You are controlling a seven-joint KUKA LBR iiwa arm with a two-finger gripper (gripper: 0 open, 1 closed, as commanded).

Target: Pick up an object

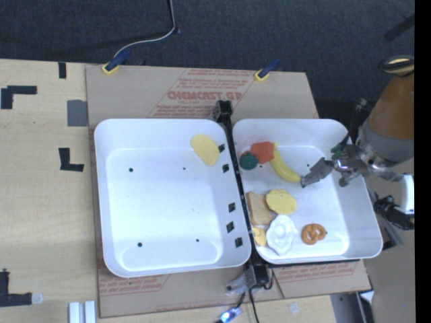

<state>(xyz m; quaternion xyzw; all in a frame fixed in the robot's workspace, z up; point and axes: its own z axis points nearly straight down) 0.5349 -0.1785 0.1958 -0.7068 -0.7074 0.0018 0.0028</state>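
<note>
From my station I see the arm (pixel 394 123) reaching in from the right, its orange band above the grey wrist, and the gripper (pixel 315 175) hanging over the right bin (pixel 360 210), near that bin's right wall. One dark finger points left toward the banana (pixel 285 169), its tip just beside the banana's lower end; I cannot tell whether the fingers are open or closed, and I see nothing between them.

The right bin carries most of the things. The banana lies slantwise in the upper middle, touching an orange-red piece (pixel 263 151) at its upper end, with a small dark green item (pixel 248 161) just beside that against the divider. Lower down sits a yellow lemon-shaped piece (pixel 281 202), touching a tan slab like toast (pixel 257 208) on its left. Below them rests a white lumpy object (pixel 281 235), and just right of it a small brown pretzel (pixel 313 233).

The left bin (pixel 118 147) holds a single yellow object (pixel 206 149) near its upper right corner, close to the divider.

Both bins sit on a cardboard sheet (pixel 161 89) on the desk (pixel 40 180); red print on the sheet reads roughly "CHEMCAST GP", partly hidden by the bins. Two blue and yellow clamps (pixel 116 62) pin the sheet's far edge, and a white cable (pixel 151 40) runs off behind
</note>
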